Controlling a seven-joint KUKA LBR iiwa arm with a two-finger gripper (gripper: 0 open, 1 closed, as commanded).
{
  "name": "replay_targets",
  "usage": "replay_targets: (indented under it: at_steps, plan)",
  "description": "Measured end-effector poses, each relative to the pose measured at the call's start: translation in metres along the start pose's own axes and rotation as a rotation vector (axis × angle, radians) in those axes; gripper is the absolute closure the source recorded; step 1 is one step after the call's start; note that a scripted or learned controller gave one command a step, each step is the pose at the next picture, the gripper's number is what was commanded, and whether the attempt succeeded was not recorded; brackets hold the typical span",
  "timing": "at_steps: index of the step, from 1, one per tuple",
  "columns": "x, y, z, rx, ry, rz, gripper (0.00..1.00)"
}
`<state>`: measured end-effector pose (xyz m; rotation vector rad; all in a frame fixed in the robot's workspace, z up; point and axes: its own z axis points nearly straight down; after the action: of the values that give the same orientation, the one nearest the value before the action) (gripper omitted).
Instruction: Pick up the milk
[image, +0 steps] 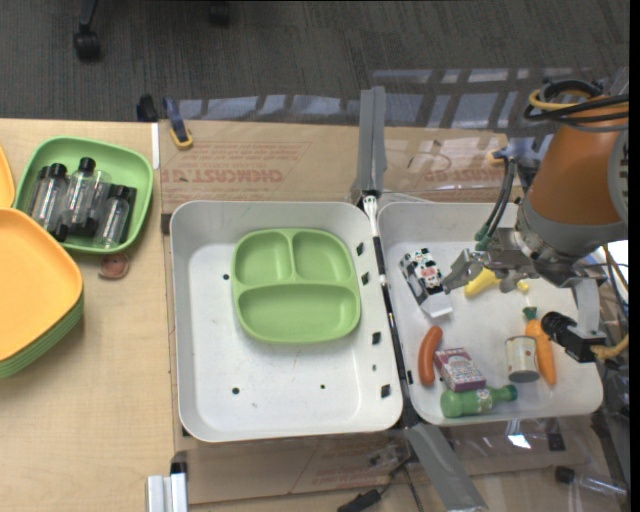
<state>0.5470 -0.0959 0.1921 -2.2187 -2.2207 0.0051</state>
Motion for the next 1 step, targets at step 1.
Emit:
replay_targets:
  at_steps: [1]
  plan:
    - [0.0254, 0.0506, 0.0012, -0.003, -0.001, -0.138, 0.0]
